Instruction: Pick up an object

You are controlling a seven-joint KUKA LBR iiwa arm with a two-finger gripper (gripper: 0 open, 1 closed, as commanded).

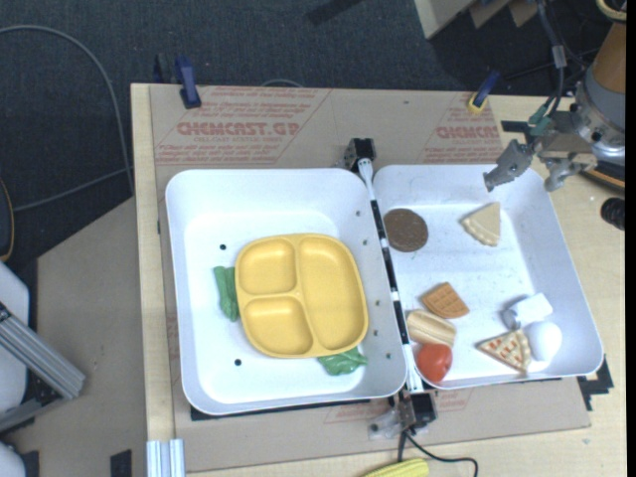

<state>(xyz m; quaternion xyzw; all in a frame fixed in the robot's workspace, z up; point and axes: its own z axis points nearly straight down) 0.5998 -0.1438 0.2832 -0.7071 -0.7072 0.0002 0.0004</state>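
Nearest you, a yellow thing (395,468) at the bench's front edge is cut off, so you cannot name it; leave it.

Start from the fingers (500,174): they stand spread wide with nothing between them, over the far edge of the right bin (571,266). Your closest candidate is the tan wedge (484,225), just below them and lying flat on the bin floor. It looks like a light, stiff toy bread slice (probably smooth plastic, so it may slip). Close across its two straight sides, near the broad end rather than the tip.

Further out to the fingers' left lies a brown disc (405,230), low and hard to get under. Well beyond, towards you, sit a waffle piece (443,300), a bun (430,326), a red tomato (434,362), a pizza slice (507,349) and a white egg (544,339), packed close. Whether they touch is hard to tell.

Farthest off, in the left bin (189,266), a yellow divided plate (300,294) covers part of two green leaves (227,291).
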